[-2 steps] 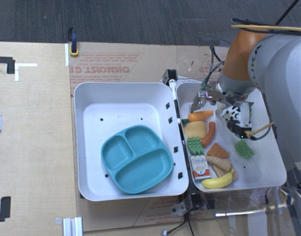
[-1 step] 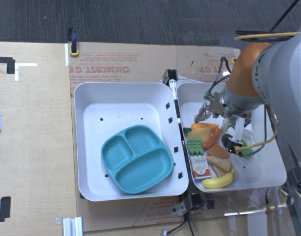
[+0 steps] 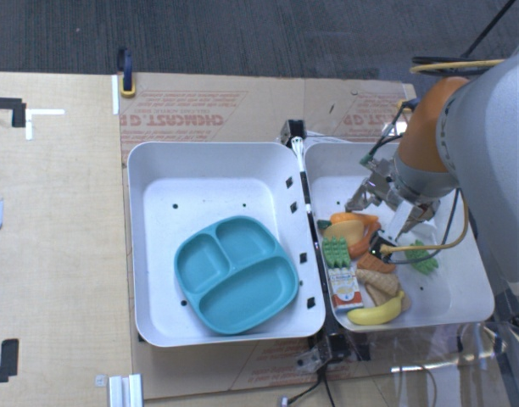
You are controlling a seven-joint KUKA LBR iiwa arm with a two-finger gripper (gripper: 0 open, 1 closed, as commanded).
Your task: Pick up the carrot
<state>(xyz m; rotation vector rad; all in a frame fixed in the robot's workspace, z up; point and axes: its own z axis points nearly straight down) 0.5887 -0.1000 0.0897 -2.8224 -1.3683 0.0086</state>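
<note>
The grey arm [image 3: 463,134] reaches in from the right edge of the frame over the right bin [image 3: 340,185]. The left bin [image 3: 209,147] holds a blue divided plate [image 3: 236,271]. The gripper [image 3: 380,217] hangs low at the middle of the right bin, over the top of a heap of toy food. Whether it is open or closed, or has hold of anything, I cannot tell; its own body hides that.

The carrot [image 3: 361,229] lies at the upper left of the heap, just beside the gripper and partly under it. It touches a ridged green piece [image 3: 334,251] below it, with a small carton [image 3: 344,283] and a banana [image 3: 376,313] lower still.

The likely trouble is crowding: a closing grip could catch a neighbour instead, or push the carrot against the bin's left wall and let it slip free.

Its long axis seems to run roughly left to right across the frame, slightly tilted. I cannot tell which end is the tip.
</note>
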